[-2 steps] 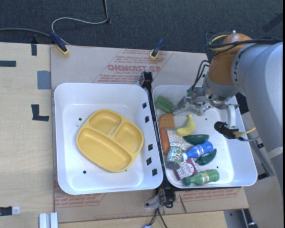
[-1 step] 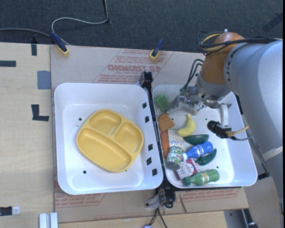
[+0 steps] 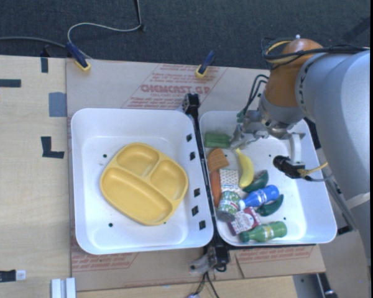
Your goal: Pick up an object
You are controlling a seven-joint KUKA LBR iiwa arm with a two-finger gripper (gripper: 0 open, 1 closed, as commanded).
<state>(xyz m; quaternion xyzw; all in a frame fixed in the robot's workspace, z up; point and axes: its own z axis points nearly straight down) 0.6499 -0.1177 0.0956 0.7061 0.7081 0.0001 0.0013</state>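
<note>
My gripper [image 3: 241,135] hangs over the back left part of the right bin [image 3: 311,210], just above and right of a green block [image 3: 216,140]. A yellow banana [image 3: 245,167] lies right below it. Nothing is visibly held. Packed along the bin's left side are a brown bread piece [image 3: 217,159], an orange carrot [image 3: 215,190], a green can [image 3: 229,202], a blue bottle [image 3: 262,197], a red and white packet [image 3: 244,220] and a green bottle [image 3: 265,231].
The left bin [image 3: 90,222] holds a yellow divided plate [image 3: 144,182]. A black divider clip [image 3: 191,102] sits between the bins. Two yellow and blue clamps [image 3: 79,56] [image 3: 205,67] hold the cardboard at the back. The grey arm [image 3: 336,98] covers the right bin's far right corner.
</note>
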